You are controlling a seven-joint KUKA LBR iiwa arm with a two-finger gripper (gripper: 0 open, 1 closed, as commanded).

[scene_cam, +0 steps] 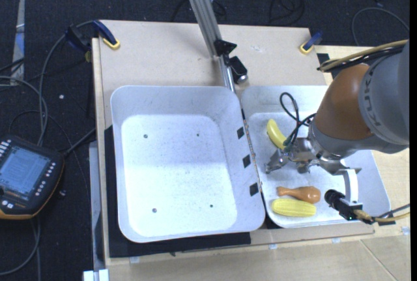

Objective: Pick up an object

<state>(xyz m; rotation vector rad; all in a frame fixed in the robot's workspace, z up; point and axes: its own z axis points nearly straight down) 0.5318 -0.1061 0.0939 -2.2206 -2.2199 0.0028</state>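
Approach step: tool, width indiscernible, low in right white bin; yellow banana-shaped toy at its 12 o'clock, unheld; next move probably needs realignment over it.

left bin: open floor | right bin: banana, drumstick, corn crowd floor beside arm
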